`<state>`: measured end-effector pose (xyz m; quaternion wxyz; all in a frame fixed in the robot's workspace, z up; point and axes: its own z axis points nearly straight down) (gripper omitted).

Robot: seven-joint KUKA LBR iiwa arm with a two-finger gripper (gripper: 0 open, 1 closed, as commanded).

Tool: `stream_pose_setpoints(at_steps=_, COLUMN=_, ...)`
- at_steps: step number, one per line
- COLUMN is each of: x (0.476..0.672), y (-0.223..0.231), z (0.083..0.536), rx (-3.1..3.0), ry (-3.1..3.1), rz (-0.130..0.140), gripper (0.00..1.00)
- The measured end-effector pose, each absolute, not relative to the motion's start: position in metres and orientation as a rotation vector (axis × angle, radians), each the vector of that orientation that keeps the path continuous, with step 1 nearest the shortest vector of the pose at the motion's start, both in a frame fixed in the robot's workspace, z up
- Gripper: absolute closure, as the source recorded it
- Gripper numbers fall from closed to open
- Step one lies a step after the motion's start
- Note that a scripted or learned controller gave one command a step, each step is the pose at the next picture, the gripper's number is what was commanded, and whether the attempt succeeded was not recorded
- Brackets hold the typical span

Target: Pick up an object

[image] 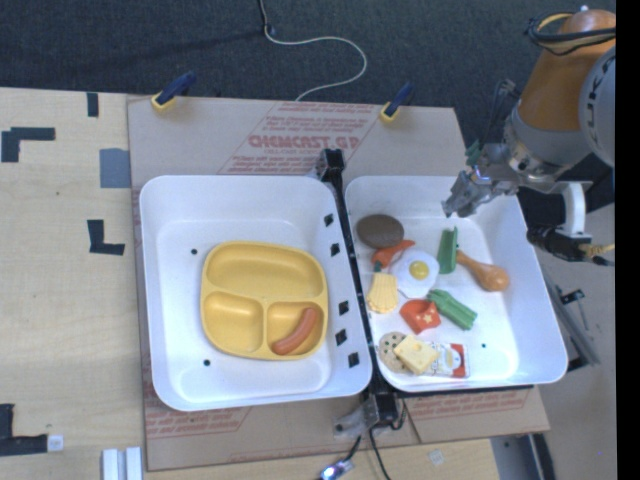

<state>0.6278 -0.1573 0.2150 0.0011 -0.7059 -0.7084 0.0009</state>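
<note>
The right bin (pixel 520 268) holds several toy foods: a brown patty (pixel 380 230), a fried egg (pixel 417 269), a green piece (pixel 447 250), a drumstick (pixel 483 271), a yellow cheese wedge (pixel 382 293), a red pepper (pixel 421 315), a green bean (pixel 454 308), a cookie (pixel 390 346) and a cheese block (pixel 418 354). My gripper (pixel 463 200) hovers over the bin's far right corner, above and to the right of the patty. Nothing shows between its fingers.
The left bin (pixel 170 268) holds a yellow divided plate (pixel 262 293) with a sausage (pixel 297 331) in its front right compartment. A black divider (pixel 342 258) runs between the bins. Cardboard lies under both, with clamps at the back.
</note>
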Motion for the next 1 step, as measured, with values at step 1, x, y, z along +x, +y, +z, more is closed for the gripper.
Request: stream_pose_setpoints(at_steps=1, x=0.6089, y=-0.1024, z=0.2304, rx=-2.212, ry=-2.227, rz=-0.001, gripper=1.00)
